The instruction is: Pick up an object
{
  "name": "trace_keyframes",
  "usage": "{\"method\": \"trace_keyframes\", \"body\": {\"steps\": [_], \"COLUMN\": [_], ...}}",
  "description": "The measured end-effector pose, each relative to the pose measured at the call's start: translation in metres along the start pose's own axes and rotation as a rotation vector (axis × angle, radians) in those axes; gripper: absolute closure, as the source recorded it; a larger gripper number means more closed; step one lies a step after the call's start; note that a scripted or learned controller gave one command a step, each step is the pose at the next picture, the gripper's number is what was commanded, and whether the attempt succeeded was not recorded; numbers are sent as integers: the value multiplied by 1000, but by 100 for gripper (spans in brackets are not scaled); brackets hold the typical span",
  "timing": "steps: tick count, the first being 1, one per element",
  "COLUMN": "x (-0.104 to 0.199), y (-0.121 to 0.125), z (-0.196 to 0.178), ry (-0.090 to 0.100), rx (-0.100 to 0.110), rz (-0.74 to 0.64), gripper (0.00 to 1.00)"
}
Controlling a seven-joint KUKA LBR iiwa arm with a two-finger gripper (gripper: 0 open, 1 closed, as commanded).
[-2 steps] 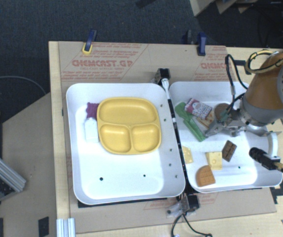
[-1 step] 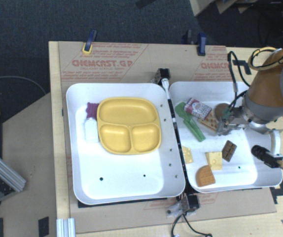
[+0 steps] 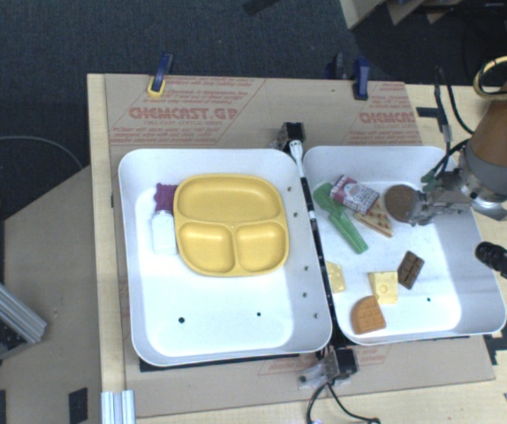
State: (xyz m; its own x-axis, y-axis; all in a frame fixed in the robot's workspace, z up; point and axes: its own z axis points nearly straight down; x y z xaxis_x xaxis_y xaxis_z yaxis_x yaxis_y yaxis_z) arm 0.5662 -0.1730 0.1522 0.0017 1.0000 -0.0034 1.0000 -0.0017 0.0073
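The gripper (image 3: pixel 419 208) apparently touches a round brown disc (image 3: pixel 399 202).

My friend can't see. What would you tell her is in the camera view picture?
A robot arm's hand reaches into the right bin, next to a round brown piece among toy food. The left bin holds a yellow divided plate.
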Motion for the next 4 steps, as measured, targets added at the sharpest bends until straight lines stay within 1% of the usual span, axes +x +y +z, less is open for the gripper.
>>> {"method": "trace_keyframes", "body": {"steps": [1,2,3,4], "x": [-1,-1,25,74], "y": [3,4,43,86], "z": [-65,-73,-72,-73], "ry": [0,1,2,3], "rx": [-2,3,2,1], "rz": [-3,-2,-6,-8], "gripper": [100,100,100,100]}}
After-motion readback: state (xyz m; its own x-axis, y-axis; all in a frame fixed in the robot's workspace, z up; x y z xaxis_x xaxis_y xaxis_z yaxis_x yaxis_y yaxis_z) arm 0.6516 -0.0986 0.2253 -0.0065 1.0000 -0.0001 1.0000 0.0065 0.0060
